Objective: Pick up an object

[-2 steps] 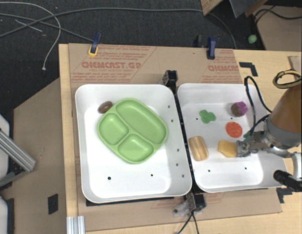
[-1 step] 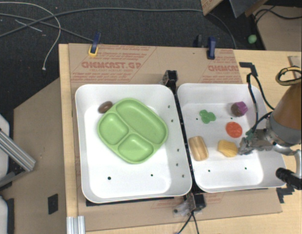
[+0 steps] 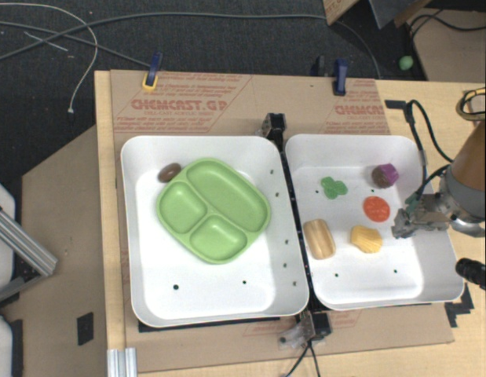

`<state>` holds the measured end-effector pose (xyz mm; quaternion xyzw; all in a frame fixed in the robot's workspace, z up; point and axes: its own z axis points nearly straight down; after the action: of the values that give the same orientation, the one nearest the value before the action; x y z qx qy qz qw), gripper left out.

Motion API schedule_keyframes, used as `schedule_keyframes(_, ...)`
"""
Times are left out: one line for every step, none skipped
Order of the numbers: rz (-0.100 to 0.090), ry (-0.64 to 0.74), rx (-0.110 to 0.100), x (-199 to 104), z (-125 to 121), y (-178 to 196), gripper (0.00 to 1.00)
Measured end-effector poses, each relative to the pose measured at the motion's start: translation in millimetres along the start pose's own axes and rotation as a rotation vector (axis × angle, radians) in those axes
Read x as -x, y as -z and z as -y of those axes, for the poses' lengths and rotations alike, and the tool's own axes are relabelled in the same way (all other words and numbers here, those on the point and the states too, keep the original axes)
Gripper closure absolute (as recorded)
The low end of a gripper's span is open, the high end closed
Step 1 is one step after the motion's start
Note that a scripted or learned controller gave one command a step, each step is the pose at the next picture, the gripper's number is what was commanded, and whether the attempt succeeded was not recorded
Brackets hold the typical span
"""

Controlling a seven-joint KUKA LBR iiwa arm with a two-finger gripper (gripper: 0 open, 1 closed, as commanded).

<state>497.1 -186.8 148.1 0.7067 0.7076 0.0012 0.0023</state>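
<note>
The yellow object (image 3: 367, 239) lay in the right bin (image 3: 368, 289), just left of the gripper (image 3: 405, 225), which hung low over the bin's right side; I could not tell its state. An orange-red round piece (image 3: 376, 208) sat above it, a purple item (image 3: 385, 174) farther up, a green piece (image 3: 333, 187) and tan bread roll (image 3: 319, 238) leftward. The left bin (image 3: 203, 297) held a green divided tray (image 3: 213, 209) and a brown lump (image 3: 170, 173).

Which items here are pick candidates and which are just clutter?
Job: claw at the right bin's right side; near it the yellow piece, red piece, purple piece, green piece, bread roll.

Lying about: green tray and brown piece in the left bin; blue clamps; floor cables.
</note>
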Motion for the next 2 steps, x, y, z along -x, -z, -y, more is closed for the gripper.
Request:
schedule_keyframes(0.001, 0.000, 0.003, -2.1, 0.8, 63.9, 1.00)
schedule_keyframes(-0.001, 0.000, -0.002, -2.1, 0.1, 67.6, 1.00)
